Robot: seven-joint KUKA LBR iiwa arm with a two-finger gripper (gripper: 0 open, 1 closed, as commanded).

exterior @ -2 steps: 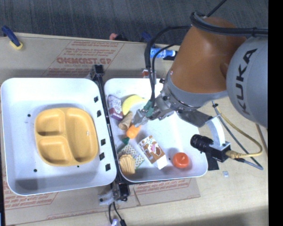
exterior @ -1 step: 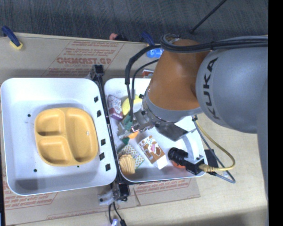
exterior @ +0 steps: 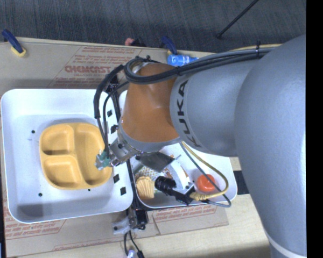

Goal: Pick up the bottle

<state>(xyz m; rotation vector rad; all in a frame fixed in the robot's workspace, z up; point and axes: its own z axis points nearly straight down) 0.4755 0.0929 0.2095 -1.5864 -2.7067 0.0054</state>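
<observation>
Arm (exterior: 226,101) came in from the right and covered most of the right bin (exterior: 231,190). Orange band (exterior: 149,107) sat over the divider between the two bins. Gripper (exterior: 109,156) was low at the inner wall of the left bin (exterior: 19,117), right at the right-hand edge of the yellow tray (exterior: 70,155). Couldn't tell whether the gripper was open or closed; the wrist blocked the view. A small green bit (exterior: 103,159) showed at its tip, touching or just over the tray rim, and I couldn't tell which.

Bottle (exterior: 165,185): probably the dark cylinder lying on its side in the right bin, just under the wrist, though it was partly hidden, so not certain. It was well clear of the gripper and nothing was gripping it. Beside it on the left was a beige ridged item (exterior: 144,186). An orange round item (exterior: 206,183) lay to its right, near the bin's right wall. White pieces (exterior: 177,171) lay just behind the bottle, and a cable (exterior: 218,198) looped around the orange item.

The tray had three compartments and lay flat in the left bin, slightly rotated. Both bins sat on printed cardboard (exterior: 81,66), with a blue clamp (exterior: 14,42) at its top-left corner.
</observation>
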